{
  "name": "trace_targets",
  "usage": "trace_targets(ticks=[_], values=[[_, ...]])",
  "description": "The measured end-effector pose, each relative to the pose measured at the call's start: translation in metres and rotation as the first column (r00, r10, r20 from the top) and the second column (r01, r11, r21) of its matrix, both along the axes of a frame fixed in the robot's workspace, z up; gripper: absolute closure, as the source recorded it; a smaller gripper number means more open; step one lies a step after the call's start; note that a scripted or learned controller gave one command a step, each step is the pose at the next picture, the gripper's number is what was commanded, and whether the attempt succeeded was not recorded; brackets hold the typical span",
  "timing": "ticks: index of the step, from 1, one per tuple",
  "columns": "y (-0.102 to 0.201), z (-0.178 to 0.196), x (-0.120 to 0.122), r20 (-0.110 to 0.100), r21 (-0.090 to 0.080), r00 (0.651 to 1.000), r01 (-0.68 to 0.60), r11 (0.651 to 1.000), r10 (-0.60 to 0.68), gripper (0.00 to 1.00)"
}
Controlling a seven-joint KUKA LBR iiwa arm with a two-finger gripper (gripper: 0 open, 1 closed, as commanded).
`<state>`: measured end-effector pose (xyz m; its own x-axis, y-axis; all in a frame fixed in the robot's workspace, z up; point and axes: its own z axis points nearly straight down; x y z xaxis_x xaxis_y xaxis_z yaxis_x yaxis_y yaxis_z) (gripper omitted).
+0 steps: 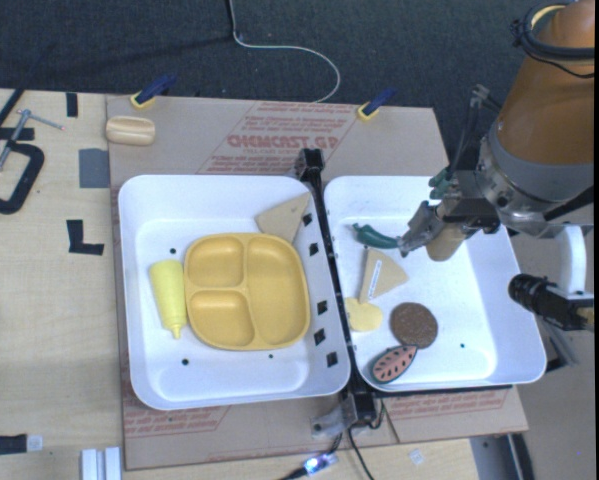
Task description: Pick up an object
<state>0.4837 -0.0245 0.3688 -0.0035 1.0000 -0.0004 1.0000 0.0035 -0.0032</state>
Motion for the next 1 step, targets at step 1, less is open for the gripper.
trace_targets(ticks=[1], values=[[0.0629, 0.0320, 0.0000, 0.004, 0.001, 1.000, -0.004, 1.000, 0.004, 1.00]])
